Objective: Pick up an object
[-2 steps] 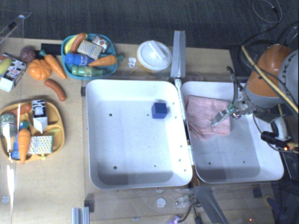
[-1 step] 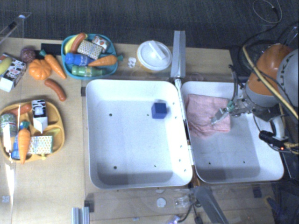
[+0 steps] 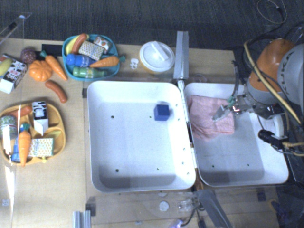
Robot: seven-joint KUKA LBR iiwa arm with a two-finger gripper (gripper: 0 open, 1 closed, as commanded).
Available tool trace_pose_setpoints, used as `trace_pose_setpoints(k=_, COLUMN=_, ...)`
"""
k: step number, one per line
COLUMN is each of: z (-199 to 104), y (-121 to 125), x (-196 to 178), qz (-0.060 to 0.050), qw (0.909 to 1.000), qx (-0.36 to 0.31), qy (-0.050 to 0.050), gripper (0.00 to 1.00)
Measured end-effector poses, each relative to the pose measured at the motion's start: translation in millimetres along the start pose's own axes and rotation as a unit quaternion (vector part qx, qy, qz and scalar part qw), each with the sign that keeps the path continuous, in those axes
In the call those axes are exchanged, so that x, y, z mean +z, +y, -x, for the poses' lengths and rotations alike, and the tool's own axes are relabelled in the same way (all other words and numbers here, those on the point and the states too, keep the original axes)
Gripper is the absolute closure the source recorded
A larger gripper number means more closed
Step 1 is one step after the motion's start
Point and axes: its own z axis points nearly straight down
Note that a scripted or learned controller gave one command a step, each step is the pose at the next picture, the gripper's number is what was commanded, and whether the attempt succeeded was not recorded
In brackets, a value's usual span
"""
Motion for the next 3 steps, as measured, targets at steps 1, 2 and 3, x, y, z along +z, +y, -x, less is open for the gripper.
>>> trace_pose_setpoints(k=1, z=-10.9, y=-2.9, x=13.1, qz=0.006, qw=0.9996, qx=-0.028, qy=-0.003, gripper=0.00)
trace_pose_setpoints(k=2, z=10.0, y=-26.7, x=12.9, qz=0.007, qw=0.9953, qx=-0.096, qy=-0.003, gripper=0.00)
trace_pose_setpoints(k=3, z=33.9, y=-40.8, x=12.7, qz=0.006, qw=0.9882, qx=-0.153, qy=-0.003, gripper=0.00)
